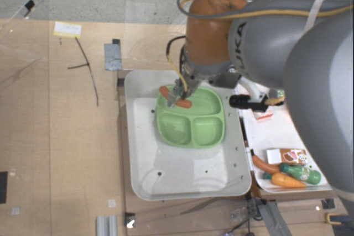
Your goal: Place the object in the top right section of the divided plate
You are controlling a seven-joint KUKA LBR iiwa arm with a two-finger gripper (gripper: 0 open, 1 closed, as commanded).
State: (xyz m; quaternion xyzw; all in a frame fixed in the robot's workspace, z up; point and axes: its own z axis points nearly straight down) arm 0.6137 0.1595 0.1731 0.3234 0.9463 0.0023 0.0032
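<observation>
A green divided plate (207, 108) lies in the left white bin (135, 146), with one wide section at the far side and two smaller sections nearer the camera. An orange-red sausage-shaped object (165, 90) hangs over the far left rim of the plate, over its wide section. Its two ends stick out either side of the fingertips. My gripper (178, 96) reaches down from the grey arm with the orange band and is shut on the middle of this object.
The right bin (260, 135) holds an orange sausage shape (263, 163), a carrot (286, 181), a green vegetable (303, 175) and a small brown and white packet (291, 156) at its near end. The arm covers much of that bin.
</observation>
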